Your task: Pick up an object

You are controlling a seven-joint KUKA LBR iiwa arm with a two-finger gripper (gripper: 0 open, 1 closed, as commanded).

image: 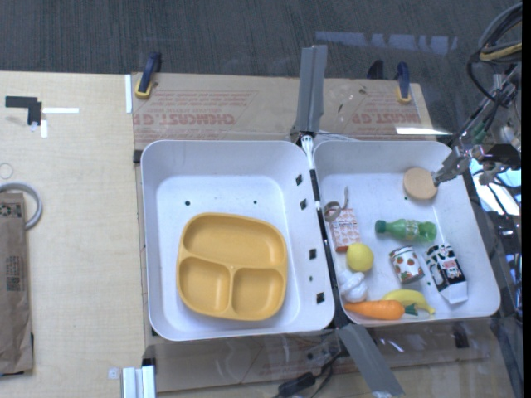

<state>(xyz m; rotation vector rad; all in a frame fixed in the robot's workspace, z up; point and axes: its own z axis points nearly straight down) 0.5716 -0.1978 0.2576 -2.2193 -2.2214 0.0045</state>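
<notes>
The right bin (377, 162) holds several small items. A tan round disc (421, 183) lies near its back right corner. My gripper (449, 170) comes in low over the bin's right rim, its tip right beside the disc's right edge. Further forward lie a green bottle (405, 229), a red and white carton (343, 228), a lemon (359, 257), a small can (406, 264), a black and white milk carton (447, 274), a banana (411, 298), a carrot (375, 309) and a white lump (353, 285).
The left bin (166, 181) holds a yellow divided plate (233, 265). A grey divider post (311, 89) stands behind the join between the bins. Cables and arm hardware (498, 65) crowd the right edge. A brown bag (14, 288) lies far left on the bench.
</notes>
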